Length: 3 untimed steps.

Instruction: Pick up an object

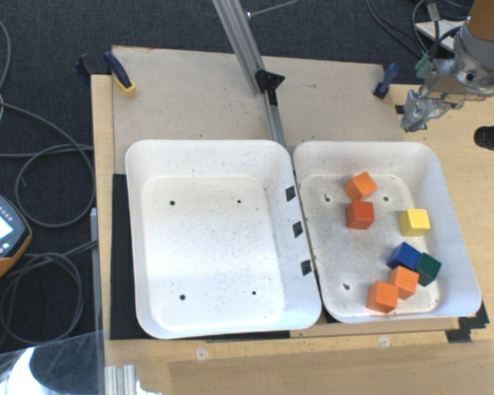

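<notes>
Hanging above the bench past the far edge of the right bin (445,179), our gripper (415,120) holds nothing. We cannot tell its grip. Our nearest block, an orange cube (361,185), sits in that bin, below and left of it.

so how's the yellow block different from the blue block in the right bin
The yellow block stands alone on the floor of the right bin, touching nothing; the blue block sits in a cluster, pressed against a green block and an orange block. The yellow block lies farther up the view, the blue block lower. Both are small cubes of similar size.
</notes>
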Available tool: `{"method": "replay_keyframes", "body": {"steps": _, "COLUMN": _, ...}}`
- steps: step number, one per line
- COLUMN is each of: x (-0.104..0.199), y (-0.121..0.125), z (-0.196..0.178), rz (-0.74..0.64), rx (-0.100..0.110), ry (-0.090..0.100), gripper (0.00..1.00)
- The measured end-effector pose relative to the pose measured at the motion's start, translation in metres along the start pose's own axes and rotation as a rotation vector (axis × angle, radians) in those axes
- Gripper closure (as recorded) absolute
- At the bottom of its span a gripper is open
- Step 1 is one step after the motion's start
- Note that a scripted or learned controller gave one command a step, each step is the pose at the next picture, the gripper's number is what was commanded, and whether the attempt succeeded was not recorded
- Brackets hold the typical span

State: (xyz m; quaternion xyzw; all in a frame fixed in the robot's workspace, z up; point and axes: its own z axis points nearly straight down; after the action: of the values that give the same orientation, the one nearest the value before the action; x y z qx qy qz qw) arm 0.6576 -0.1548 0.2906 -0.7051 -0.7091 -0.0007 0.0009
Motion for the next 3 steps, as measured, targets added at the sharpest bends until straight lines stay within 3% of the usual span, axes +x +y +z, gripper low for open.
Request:
{"method": "replay_keyframes", "body": {"steps": 2, "x": 0.088, "y": -0.012, "z": 0.018, "rz": 0.001, "rx": 0.002, "ry": 0.000, "gripper": 1.00}}
{"method": "replay_keyframes", "body": {"steps": 3, "x": 0.151, "y": -0.013, "z": 0.023, "rz": -0.002, "rx": 0.002, "ry": 0.001, "gripper": 1.00}}
